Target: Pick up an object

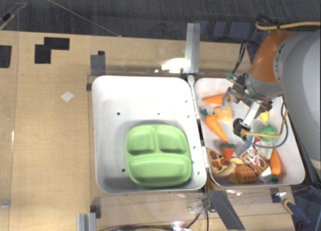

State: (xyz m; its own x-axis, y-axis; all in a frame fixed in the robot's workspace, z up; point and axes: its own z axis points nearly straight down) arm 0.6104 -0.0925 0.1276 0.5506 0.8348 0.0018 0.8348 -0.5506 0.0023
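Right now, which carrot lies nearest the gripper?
The topmost carrot in the right bin, beside the gripper; the middle carrot and the bottom-right carrot lie farther off.

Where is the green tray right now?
The green tray lies in the camera view's left bin, toward the lower right part of it, close to the wall beside the right bin.

text: none is found legible | printed carton (255,158) in right bin (297,169): red-and-white markings are seen, lettering too small to be read
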